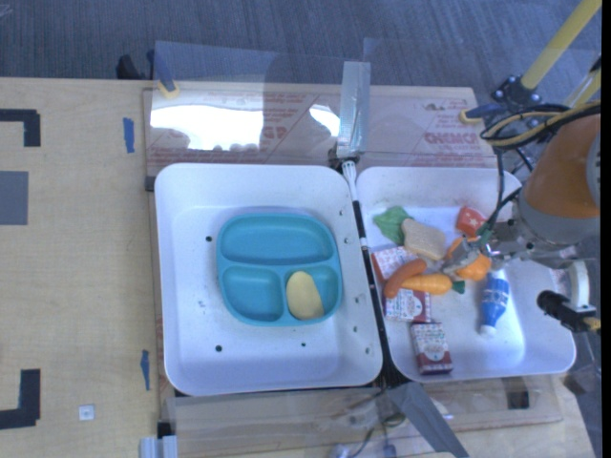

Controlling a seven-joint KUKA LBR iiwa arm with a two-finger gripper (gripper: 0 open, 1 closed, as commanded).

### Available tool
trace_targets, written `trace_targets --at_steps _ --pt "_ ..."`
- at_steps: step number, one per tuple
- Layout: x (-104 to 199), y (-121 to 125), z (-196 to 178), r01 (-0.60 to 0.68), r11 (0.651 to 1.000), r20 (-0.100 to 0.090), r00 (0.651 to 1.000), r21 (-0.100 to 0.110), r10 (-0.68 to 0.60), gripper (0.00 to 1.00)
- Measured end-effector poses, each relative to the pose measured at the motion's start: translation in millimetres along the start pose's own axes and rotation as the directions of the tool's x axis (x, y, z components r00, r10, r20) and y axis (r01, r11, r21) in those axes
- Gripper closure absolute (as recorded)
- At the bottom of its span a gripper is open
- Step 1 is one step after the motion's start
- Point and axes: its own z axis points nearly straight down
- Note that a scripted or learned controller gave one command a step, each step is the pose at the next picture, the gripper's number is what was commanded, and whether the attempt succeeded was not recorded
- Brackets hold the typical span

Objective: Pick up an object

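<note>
In the right bin (544,346), gripper (465,253) low over toy carrot (426,282), just beside the bread piece (426,239); jaw state unclear. Best: centre on one item, clear of neighbours, before closing.

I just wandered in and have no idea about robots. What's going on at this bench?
A robot arm is reaching into the right-hand bin, which holds a jumble of toy food. Its gripper is down among the items beside a toy carrot. The left bin holds a blue divided plate with a yellow item in one compartment.
</note>
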Motion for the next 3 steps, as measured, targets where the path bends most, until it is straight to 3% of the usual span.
trace_targets --at_steps 1,2,3 --pt "-41.8 13.3 -99.9 -0.197 0.98 0.002 0.98 0.001 0.197 0.0" --pt "-16.6 -9.6 -14.2 -0.137 0.991 -0.002 0.991 0.002 0.137 0.0" --pt "-9.2 58.3 1.4 -0.155 0.988 0.0 0.988 0.003 0.155 0.0"
